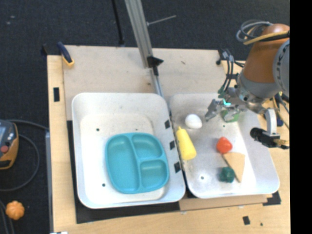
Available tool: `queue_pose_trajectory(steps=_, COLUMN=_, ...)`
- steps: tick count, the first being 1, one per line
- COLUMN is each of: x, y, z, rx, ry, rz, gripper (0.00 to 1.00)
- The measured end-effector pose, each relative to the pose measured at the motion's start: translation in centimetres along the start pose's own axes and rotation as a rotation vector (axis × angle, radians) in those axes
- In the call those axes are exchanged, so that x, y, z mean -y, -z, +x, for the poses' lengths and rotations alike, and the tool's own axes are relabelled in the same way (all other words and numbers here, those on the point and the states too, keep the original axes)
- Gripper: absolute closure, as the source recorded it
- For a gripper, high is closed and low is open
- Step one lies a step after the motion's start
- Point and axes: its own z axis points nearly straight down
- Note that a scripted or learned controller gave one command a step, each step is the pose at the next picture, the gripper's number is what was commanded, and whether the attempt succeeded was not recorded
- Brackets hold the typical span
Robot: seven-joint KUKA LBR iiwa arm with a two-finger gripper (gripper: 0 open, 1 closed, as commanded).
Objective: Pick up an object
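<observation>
small orange ball (14,209): on the floor at the near left corner, outside the bench.
right bin (261,179): holds five objects, all apart from the gripper.
green object (226,174): nearest in the right bin, touching the tan wedge (235,164).
red ball (224,145): just behind the wedge.
yellow object (185,143): along the bin's left wall.
white egg (193,121): behind the yellow object, near the gripper.
left bin (83,130): holds a blue divided plate (137,162).
gripper (220,109): over the far part of the right bin, fingers look apart, nothing between them.
metal post (140,30): stands behind the bins.
</observation>
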Motion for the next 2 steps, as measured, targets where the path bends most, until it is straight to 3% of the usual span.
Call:
queue_pose_trajectory(steps=1, x=-0.1, y=0.1, z=0.0, rx=0.0, ry=0.0, rz=-0.003, gripper=0.0)
queue_pose_trajectory(steps=2, x=0.4, y=-4.2, z=-0.3, rx=0.001, ry=-0.001, rz=0.001, gripper=0.0)
